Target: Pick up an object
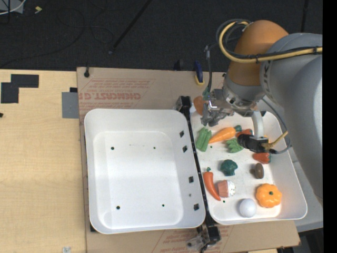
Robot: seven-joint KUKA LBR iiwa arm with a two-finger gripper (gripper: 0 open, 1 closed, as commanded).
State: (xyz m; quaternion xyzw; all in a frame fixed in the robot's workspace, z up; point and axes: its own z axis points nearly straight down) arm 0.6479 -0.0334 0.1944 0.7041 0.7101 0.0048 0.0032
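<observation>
White ball and orange pumpkin: nearest the camera, well in front of the carrot, both in the right bin. Red chili and a pink-white piece: also in front of the carrot, nearer the divider. Dark green broccoli-like piece: closer still, just in front of the carrot. Green leafy piece: touching or nearly touching the carrot's left end.

Gripper: low over the bin, just behind the carrot and the leafy piece. Open or closed: cannot tell, too small and too cluttered. Nothing visibly held.

Likely target: carrot or leafy piece, judging by position only.

Risks:
- Crowded pair, so could catch both, or wedge between them and shove them apart.
- Carrot lying slanted and tapered; could squirt out of an off-centre pinch.
- Close to the bin wall behind the carrot; could clip the wall on descent.
- Could close on air and lift with nothing.
</observation>
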